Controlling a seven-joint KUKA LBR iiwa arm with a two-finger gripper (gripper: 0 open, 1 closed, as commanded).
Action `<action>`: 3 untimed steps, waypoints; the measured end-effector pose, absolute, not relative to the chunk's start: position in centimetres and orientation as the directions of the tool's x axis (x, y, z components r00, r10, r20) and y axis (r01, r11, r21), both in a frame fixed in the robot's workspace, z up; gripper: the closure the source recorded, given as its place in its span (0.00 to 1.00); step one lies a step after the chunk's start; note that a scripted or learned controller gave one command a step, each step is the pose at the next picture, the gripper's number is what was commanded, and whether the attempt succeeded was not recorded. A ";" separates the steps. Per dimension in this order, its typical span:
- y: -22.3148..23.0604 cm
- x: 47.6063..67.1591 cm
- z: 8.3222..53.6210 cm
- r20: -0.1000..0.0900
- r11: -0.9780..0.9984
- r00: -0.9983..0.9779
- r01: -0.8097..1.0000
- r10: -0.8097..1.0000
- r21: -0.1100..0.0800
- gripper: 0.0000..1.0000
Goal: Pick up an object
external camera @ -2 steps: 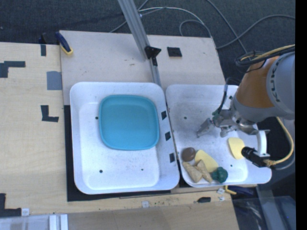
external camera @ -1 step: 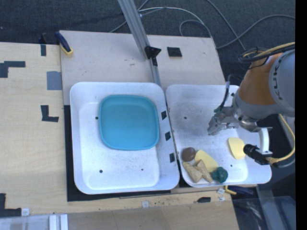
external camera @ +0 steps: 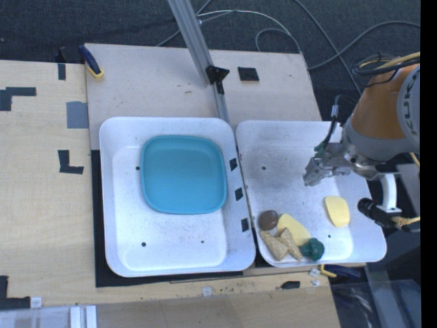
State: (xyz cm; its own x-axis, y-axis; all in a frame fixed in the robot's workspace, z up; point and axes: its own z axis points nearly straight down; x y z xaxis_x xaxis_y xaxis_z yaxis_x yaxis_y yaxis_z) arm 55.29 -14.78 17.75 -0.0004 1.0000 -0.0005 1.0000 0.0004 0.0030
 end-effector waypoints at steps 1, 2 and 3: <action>-14.8 55.3 22.0 0.000 0.001 -0.001 1.000 1.000 0.003 1.00; -9.9 58.0 22.6 0.001 0.005 -0.005 1.000 1.000 0.000 1.00; -5.1 59.7 21.6 0.001 0.004 -0.004 1.000 1.000 -0.001 1.00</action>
State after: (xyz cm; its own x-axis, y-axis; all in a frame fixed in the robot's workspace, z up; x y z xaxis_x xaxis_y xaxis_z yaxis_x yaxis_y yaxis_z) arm 59.68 -5.15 21.62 -0.0044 1.0000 0.0010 1.0000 0.0044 -0.0012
